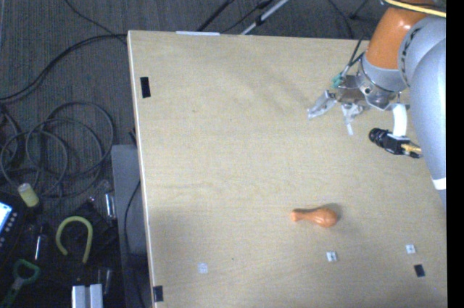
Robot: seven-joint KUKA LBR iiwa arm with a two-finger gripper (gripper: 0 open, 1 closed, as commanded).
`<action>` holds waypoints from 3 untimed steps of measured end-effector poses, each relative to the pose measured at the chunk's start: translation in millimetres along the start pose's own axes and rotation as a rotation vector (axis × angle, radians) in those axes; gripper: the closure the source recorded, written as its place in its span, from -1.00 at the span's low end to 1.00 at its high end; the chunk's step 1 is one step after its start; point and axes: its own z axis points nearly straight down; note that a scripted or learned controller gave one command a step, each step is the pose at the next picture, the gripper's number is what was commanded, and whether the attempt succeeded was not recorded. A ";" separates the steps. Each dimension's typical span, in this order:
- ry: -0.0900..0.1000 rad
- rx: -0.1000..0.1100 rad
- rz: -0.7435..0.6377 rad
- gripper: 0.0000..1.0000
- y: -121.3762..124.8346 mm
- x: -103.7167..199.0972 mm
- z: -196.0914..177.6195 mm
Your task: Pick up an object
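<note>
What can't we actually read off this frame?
- Tool: small and blurred in the camera view; the state of its grip is unreadable, and so is its height above the bench.
- Arm: cut off by the right edge.
- Orange object: too small to identify; it looks like a bulb with a narrow neck.
- Small marks near the front edge: too tiny to read.

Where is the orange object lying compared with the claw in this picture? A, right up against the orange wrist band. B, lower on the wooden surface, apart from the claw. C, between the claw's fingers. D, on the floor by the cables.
B: the orange object lies alone on the tan wooden surface, well below the claw, which hangs near the upper right with nothing between its fingers.
</note>
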 end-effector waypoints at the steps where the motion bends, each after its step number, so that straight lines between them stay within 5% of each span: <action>1: -0.001 -0.002 -0.181 -1.00 0.8 -2.5 -7.3; 2: 0.002 -0.004 -0.581 -1.00 1.2 -7.2 24.8; 3: 0.002 -0.008 -0.581 1.00 2.2 -6.0 14.6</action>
